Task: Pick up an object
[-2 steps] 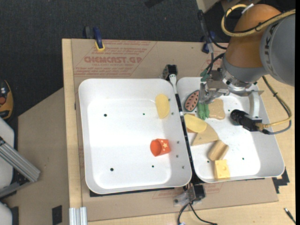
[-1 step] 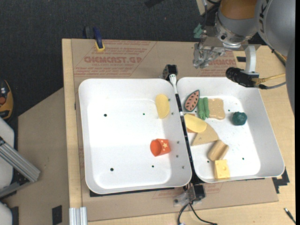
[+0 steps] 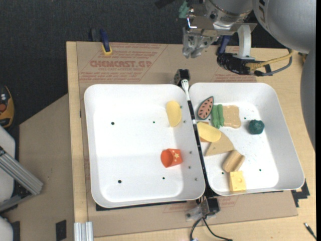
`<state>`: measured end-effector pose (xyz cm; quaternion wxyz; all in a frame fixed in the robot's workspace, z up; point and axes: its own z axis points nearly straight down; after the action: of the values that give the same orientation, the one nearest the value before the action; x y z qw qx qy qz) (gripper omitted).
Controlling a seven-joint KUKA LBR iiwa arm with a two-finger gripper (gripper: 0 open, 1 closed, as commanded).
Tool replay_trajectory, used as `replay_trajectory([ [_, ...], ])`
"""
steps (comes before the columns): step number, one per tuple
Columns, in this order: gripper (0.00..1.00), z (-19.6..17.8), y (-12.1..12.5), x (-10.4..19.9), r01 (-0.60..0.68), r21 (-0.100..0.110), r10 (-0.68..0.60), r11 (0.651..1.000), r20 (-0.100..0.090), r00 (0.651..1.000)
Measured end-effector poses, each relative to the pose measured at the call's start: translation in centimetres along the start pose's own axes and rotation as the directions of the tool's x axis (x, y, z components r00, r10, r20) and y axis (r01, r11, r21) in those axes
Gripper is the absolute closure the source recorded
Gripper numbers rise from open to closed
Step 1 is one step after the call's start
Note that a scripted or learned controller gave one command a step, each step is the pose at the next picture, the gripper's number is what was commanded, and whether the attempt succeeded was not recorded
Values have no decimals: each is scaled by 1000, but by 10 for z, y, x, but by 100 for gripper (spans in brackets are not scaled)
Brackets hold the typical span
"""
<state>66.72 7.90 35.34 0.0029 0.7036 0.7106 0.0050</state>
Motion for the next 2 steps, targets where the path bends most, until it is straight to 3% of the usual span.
replay_trajectory([
  [1,100,-171,1,39,-4,-11,4,1000,-1,1000],
  [2,100,-184,-27,94,-4,5,4,1000,1,1000],
])
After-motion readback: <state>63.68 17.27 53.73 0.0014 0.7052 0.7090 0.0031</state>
